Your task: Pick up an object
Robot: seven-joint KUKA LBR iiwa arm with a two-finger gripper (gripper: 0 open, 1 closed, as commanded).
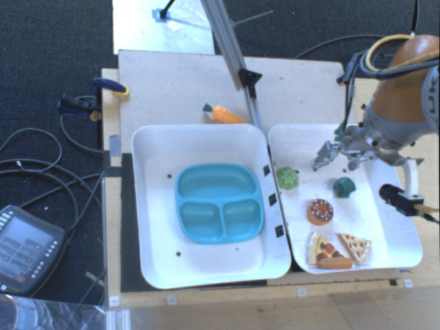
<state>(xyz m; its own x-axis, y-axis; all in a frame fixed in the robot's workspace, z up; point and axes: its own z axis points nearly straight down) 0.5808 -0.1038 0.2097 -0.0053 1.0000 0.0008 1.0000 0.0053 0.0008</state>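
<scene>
My arm: grey with an orange band, reaching in from the right, over the right-hand shallow white bin (412,249).

My hand (328,157): two metal fingers, hanging over the upper part of the right bin. They look slightly parted with nothing between them, so I judge it open and empty.

Right bin contents: a light green bumpy toy broccoli (287,179) by the left wall; a dark green toy vegetable (344,187) just below and right of my hand; a round brown toy doughnut with sprinkles (320,212) in the middle; a toy pizza slice (325,251) and a toy waffle wedge (355,247) side by side at the near edge.

Left bin (151,253): holds a turquoise plastic divided plate (220,203) with three compartments.

Table (172,88): a small orange toy carrot (223,115) lies behind the left bin, outside both bins.

Step in hand: choosing and lining up on one object; nothing lifted yet.

Doing it well: the dark green piece is nearest and stands apart from its neighbours, so I would centre my fingers over it, come straight down, and close only once both fingers straddle it.

Risk: it is small and rounded, and may squirt aside if I close off-centre.
</scene>
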